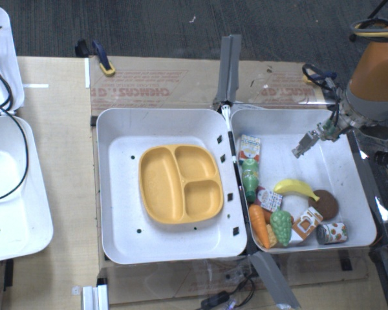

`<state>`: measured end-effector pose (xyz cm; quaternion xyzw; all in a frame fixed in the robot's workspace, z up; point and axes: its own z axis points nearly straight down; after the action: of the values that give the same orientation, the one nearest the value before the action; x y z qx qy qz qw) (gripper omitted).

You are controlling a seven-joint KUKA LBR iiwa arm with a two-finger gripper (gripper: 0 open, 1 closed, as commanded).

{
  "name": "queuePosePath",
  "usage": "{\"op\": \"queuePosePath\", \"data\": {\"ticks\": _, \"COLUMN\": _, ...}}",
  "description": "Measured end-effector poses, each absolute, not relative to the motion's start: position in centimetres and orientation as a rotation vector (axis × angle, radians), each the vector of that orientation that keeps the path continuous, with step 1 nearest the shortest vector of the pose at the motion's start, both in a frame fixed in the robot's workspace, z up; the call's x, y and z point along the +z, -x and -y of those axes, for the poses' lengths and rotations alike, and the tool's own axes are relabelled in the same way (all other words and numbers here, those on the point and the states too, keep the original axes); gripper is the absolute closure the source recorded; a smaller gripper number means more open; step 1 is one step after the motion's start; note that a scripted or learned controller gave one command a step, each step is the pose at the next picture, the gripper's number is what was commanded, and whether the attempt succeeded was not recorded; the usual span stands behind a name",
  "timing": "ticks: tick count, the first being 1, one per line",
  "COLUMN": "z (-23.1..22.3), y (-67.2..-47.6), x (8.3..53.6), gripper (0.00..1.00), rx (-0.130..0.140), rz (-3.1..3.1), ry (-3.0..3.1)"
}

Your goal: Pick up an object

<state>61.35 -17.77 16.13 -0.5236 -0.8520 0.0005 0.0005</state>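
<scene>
The right bin (323, 163) holds several toy foods along its left and front sides. Among them are a carton (249, 148), a green bottle (250, 177), a yellow banana (296, 187), a brown ball (326, 204), a carrot (259, 225), a green bunch (281, 227), a small orange box (307, 223) and a can (332, 232). My gripper (305, 146) hangs over the bare back part of this bin, up and to the right of the banana. It is apart from every object and nothing shows in it.
The left bin (116, 173) holds a yellow divided plate (181, 183). A grey post (229, 70) rises behind the wall shared by the bins. The arm's orange band (375, 70) is at the far right. White trays (6, 173) lie at the left edge.
</scene>
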Motion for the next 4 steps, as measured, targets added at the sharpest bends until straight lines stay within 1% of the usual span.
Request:
{"op": "queuePosePath", "data": {"ticks": 1, "z": 19.5, "y": -56.3, "x": 9.0, "gripper": 0.00, "rx": 0.000, "rz": 2.839, "ry": 1.343}}
{"op": "queuePosePath", "data": {"ticks": 2, "z": 11.0, "y": -47.8, "x": 8.8, "gripper": 0.00, "rx": 0.000, "rz": 2.938, "ry": 1.096}}
{"op": "queuePosePath", "data": {"ticks": 3, "z": 13.6, "y": -47.8, "x": 8.9, "gripper": 0.00, "rx": -0.001, "rz": 3.000, "ry": 0.926}}
{"op": "queuePosePath", "data": {"ticks": 4, "z": 13.6, "y": -47.9, "x": 9.5, "gripper": 1.00, "rx": -0.004, "rz": 2.995, "ry": 0.933}}
